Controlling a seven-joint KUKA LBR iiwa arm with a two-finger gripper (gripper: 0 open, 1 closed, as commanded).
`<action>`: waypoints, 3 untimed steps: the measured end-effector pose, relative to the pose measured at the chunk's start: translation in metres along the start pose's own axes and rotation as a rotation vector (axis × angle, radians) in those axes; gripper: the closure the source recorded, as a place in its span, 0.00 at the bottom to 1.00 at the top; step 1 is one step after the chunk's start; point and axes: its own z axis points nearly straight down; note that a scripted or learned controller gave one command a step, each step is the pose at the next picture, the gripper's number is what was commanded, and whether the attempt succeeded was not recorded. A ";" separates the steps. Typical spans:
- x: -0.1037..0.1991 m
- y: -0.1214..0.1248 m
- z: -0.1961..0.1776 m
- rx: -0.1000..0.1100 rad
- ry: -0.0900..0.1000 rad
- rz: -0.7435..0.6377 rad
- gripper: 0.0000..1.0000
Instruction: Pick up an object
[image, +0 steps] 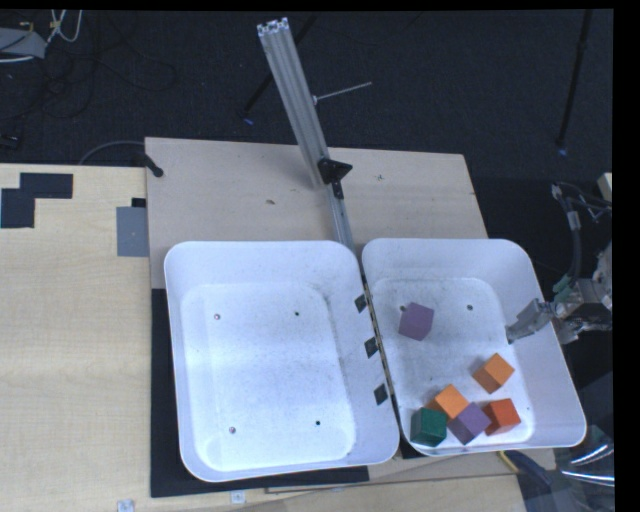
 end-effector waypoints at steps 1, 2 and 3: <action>0.057 -0.001 0.106 0.010 0.005 -0.008 0.00; 0.097 0.047 0.159 -0.002 -0.002 -0.006 0.00; 0.107 0.128 0.159 -0.005 -0.001 -0.008 0.00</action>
